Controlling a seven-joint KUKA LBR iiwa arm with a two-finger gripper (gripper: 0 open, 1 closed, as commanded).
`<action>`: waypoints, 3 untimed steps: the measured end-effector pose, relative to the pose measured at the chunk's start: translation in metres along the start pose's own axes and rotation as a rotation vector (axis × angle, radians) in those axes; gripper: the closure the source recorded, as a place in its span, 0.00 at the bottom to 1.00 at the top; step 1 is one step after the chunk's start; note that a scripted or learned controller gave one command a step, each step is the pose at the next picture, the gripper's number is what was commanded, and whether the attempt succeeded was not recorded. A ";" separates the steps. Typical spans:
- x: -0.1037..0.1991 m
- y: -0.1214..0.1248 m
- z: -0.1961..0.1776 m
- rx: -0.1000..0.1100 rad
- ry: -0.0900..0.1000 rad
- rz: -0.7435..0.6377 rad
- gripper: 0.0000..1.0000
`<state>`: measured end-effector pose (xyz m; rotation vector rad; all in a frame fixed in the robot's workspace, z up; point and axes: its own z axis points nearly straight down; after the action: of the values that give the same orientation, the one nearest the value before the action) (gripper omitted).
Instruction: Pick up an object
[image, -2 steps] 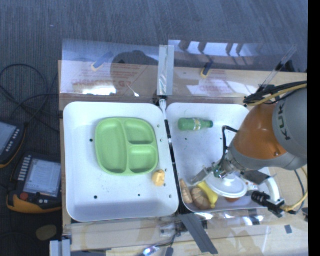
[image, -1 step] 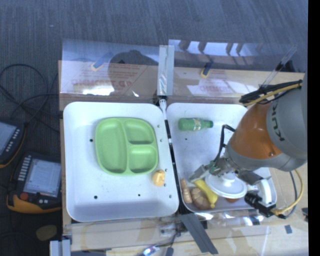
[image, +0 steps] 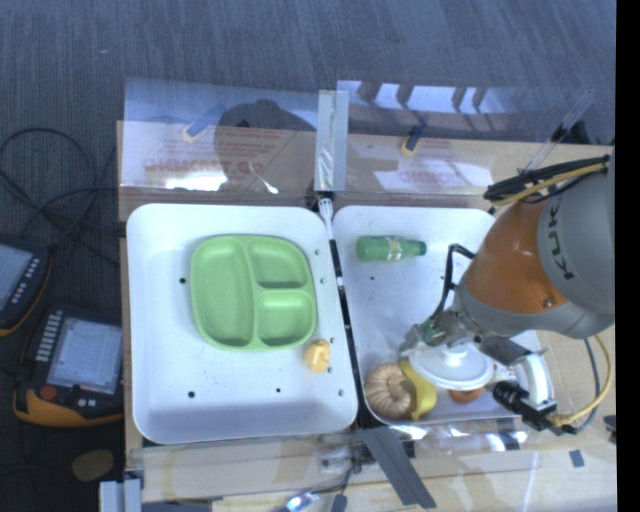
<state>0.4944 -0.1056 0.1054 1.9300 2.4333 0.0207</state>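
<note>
Dark grey carpet, black cables trailing left.

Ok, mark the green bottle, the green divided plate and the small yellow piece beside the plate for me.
Green plastic bottle (image: 391, 248), camera view, mid-body.
Green divided plastic plate (image: 227, 295), camera view, large left compartment.
Small yellow piece (image: 318, 354), camera view, its centre.

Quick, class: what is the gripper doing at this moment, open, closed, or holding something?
Gripper: cannot be told; it is low in the right bin, above the bagel and banana.
</note>
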 end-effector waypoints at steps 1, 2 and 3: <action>0.001 0.000 0.000 0.000 0.000 -0.002 0.00; -0.006 -0.004 0.012 0.007 0.004 -0.063 0.00; 0.037 0.001 -0.078 0.037 0.018 0.066 0.00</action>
<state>0.4841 -0.0683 0.1830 2.0331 2.3967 -0.0053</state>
